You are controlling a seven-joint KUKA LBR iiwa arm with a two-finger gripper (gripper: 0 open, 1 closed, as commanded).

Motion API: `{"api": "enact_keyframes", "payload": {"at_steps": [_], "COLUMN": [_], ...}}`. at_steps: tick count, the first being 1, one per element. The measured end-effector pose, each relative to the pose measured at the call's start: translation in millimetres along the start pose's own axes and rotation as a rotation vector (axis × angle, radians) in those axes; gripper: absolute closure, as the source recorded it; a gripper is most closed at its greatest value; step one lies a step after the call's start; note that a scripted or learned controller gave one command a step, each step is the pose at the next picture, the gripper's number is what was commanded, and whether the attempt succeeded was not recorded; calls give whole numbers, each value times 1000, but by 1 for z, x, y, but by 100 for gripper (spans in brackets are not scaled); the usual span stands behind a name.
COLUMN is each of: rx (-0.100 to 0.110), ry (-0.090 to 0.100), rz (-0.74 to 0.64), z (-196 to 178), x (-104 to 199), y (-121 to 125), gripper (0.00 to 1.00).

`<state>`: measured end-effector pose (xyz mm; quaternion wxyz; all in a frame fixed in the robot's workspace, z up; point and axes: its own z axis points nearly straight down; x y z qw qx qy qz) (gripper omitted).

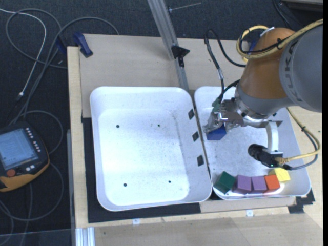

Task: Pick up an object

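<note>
In the right bin [302, 184], near its left wall, my gripper [216, 128] points down from the grey and orange arm. A small blue block [217, 134] sits between its silver fingers [211, 123], and the gripper is shut on it. I cannot tell whether the block is clear of the bin floor. Along the front wall of the same bin lies a row of blocks: green [224, 181], two purple [244, 183], orange [272, 182] and yellow [282, 175].
The left bin [98, 102] lies beside the right one, with black clips [195, 136] on the shared wall. A metal pole [169, 35] slants up behind the bins. A black connector with a yellow cable [262, 155] hangs under the arm. A teach pendant [18, 150] lies far left.
</note>
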<state>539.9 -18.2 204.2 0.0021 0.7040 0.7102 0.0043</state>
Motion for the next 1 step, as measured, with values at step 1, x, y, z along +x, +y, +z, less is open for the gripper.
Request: {"api": "enact_keyframes", "payload": {"at_steps": [1], "rx": [0], "ry": [1], "rz": [-2], "z": [-49], "x": [73], "y": [51], "gripper": [100]}}
